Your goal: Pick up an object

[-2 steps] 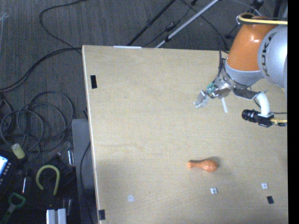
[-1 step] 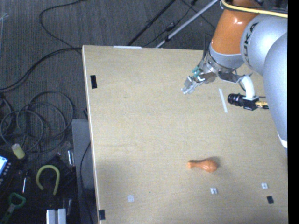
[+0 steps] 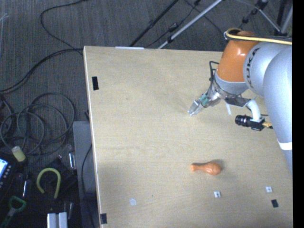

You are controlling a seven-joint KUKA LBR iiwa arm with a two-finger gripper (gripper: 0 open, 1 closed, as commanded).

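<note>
Camera view looks down at a slant on a pale wooden bench top [image 3: 142, 127] standing on dark grey carpet [image 3: 42, 32]. From the right edge reaches the grey arm [image 3: 280, 84], its orange band [image 3: 232, 61] sitting just above the wrist. Dark lettering runs up the grey casing beside the band; it seems to be the maker's name, but it is too small and too slanted to read with certainty. The gripper [image 3: 194, 109] points down and to the left, its tip low over the bare wood near the middle of the bench. At this size and angle I cannot tell whether it is parted or closed, and nothing can be seen in it.

An orange object [image 3: 207, 167], bulb-shaped with a narrow neck pointing left, like a small gourd or a toy drumstick, lies flat on the wood nearer the front edge. It is well apart from the gripper, below it and slightly to the right.

Small black and white marker tags [image 3: 217, 194] dot the bench, and a black tag [image 3: 95, 83] sits near its left edge; none carries legible writing.

On the carpet to the left lie looped black cables [image 3: 38, 122] and a green hooked tool [image 3: 47, 179]. Tripod legs [image 3: 209, 6] cross the carpet beyond the far edge.
</note>
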